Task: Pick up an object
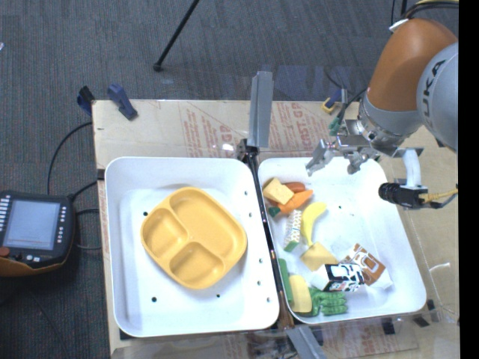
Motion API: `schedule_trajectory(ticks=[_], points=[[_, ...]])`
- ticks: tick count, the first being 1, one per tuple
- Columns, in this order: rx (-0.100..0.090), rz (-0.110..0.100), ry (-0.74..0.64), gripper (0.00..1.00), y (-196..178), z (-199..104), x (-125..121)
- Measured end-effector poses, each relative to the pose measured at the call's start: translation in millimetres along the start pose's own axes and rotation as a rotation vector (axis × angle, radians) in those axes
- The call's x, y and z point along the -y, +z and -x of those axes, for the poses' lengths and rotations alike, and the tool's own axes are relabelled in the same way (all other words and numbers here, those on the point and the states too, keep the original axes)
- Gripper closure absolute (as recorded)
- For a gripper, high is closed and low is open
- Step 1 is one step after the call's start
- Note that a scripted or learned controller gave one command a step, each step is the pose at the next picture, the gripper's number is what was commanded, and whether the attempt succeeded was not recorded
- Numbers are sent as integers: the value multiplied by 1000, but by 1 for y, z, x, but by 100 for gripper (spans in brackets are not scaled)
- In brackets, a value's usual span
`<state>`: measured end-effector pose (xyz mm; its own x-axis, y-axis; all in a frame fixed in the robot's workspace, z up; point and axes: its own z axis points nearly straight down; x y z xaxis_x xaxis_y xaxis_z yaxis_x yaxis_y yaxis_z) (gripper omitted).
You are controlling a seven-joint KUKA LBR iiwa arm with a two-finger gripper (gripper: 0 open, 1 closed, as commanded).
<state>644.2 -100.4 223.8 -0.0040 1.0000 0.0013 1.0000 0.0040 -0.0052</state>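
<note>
The gripper [338, 158] hangs wide and holds nothing at the right bin's [400, 226] twelve o'clock edge, so it probably must drop toward the toy food [303, 223].

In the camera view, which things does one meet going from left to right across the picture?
Grey handheld screen pendant → yellow plastic divided plate in the left white bin → yellow banana → brown and white carton in the right bin.
</note>
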Motion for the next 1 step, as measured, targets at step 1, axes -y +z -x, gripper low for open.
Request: schedule_trajectory(ticks=[1], points=[[0, -2, -221, 0, 140, -19, 0]])
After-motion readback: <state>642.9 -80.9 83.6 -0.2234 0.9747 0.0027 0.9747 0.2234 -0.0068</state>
